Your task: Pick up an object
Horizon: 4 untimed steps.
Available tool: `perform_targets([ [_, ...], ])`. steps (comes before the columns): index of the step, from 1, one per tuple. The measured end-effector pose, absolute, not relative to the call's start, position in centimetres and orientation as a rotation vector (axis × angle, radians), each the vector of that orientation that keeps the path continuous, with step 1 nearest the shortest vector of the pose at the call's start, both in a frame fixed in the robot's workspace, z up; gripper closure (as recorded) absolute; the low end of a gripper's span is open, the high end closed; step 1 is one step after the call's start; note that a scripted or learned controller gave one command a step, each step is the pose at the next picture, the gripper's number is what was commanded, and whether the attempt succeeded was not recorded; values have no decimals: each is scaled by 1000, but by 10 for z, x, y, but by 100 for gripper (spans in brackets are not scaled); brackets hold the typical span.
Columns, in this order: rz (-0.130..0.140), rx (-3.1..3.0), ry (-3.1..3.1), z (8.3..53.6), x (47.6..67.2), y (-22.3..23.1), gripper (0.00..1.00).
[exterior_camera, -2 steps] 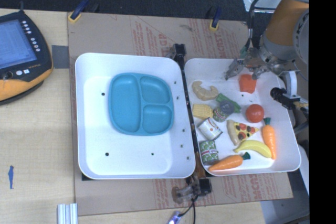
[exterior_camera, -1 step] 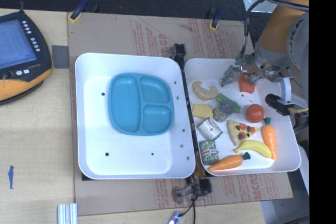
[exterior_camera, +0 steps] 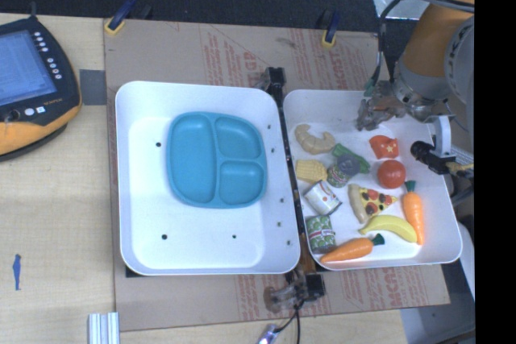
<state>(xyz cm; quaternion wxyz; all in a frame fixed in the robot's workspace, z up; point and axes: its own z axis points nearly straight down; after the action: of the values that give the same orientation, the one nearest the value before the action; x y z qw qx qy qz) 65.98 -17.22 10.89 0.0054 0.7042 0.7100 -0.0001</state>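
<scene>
Looking down on two white bins side by side on brown cardboard [exterior_camera: 242, 52].

Left bin [exterior_camera: 137, 173]: holds a blue divided plate [exterior_camera: 216, 159], lying flat near the middle, with three compartments.

Right bin [exterior_camera: 439, 250]: holds a group of toy food pieces. At the upper left, a beige croissant [exterior_camera: 314, 140]. Just right of it, a green vegetable piece [exterior_camera: 353, 156], touching a small dark tin [exterior_camera: 343, 172]. Below the croissant, a yellow corn piece [exterior_camera: 310, 170]. Lower, a white can with red label [exterior_camera: 324, 196], tilted on its side; writing on the label too small to read. Below that, a green-labelled can [exterior_camera: 320, 233], also not readable. Along the front wall, an orange carrot [exterior_camera: 348, 250], lying flat. Right of it, a yellow banana [exterior_camera: 389, 225], touching a pizza slice [exterior_camera: 369, 200]. At the right, a second carrot [exterior_camera: 413, 213], nearly upright in the picture. Above it, a red tomato [exterior_camera: 391, 173] and a red strawberry-like piece [exterior_camera: 384, 147].

Gripper [exterior_camera: 375, 113] hanging over the upper back part of the right bin, above bare white floor, near the strawberry-like piece but apart from it. Cannot tell how far open; nothing seen in its hold.

Around: a tablet-like control pad with orange rim [exterior_camera: 28, 84] at the left on the wooden bench [exterior_camera: 48, 238], screen text unreadable. Faint red print on the cardboard, not readable. Two blue-and-yellow clamps [exterior_camera: 119, 16] at the cardboard's back edge.
</scene>
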Motion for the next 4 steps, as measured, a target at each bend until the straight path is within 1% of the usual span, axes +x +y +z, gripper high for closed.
perform_targets([
  [1,-1,2205,2223,109,660,-172,0],
  [2,-7,2217,2230,92,656,-137,0],
  [3,-10,2217,2233,92,656,-95,0],
  [4,-10,2217,2233,92,656,-93,0],
])
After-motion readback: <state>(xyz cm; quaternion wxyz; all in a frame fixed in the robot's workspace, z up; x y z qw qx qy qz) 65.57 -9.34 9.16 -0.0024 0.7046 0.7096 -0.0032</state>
